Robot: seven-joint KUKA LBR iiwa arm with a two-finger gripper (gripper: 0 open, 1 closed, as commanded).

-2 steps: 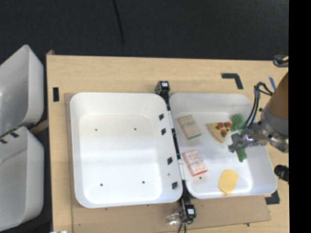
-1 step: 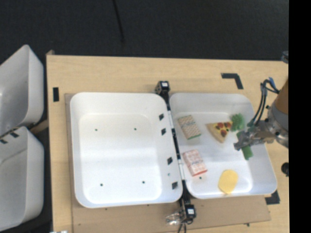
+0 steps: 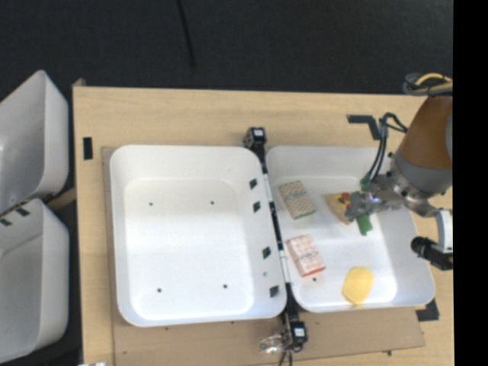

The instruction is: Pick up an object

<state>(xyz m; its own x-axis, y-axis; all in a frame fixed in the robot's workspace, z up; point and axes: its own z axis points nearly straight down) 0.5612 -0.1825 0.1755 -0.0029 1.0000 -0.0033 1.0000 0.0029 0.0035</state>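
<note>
Reaching in from the right, the grey arm (image 3: 427,147) with its orange band hangs over the right-hand bin (image 3: 320,162), its gripper (image 3: 364,208) low above the bin's floor near the middle of the far half. How far the tool is open cannot be told from this slanted view, since the wrist hides most of it. A small green piece (image 3: 365,224) shows directly under the tool, and a tan, flat object with red and yellow marks (image 3: 340,203) lies just beside it on the left, touching or nearly touching the tool's tip; whether either one is actually gripped cannot be made out.

Three more objects lie in the same bin. A pale patterned packet (image 3: 296,200) sits left of the tool, tilted, close to the wall shared with the neighbouring bin. A pink-and-white packet (image 3: 305,255) lies nearer the camera, also by that shared wall. A round yellow object (image 3: 357,284) rests near the front edge, well apart from the gripper.

The left-hand bin (image 3: 114,227) stands just beside the right one on the wooden bench (image 3: 191,117). Black cables (image 3: 379,139) loop down along the arm's wrist.
</note>
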